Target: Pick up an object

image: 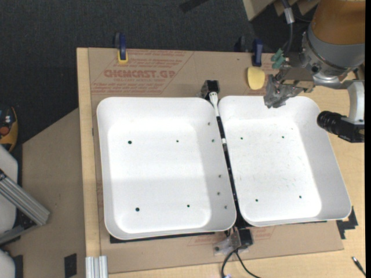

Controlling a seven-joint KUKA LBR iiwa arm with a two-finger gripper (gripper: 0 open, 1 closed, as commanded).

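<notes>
The gripper (pixel 278 97) hangs over the far rim of the right bin (pixel 324 178); whether it grasps anything cannot be told. A pale yellow object (pixel 255 77) lies on the bench (pixel 151 74) just beside it, outside both bins.

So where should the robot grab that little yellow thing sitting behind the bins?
Probably across the middle of the yellow object, coming straight down from above. It looks small and rounded, lying on the board just outside the right bin, with open space around it for the end effector.
</notes>
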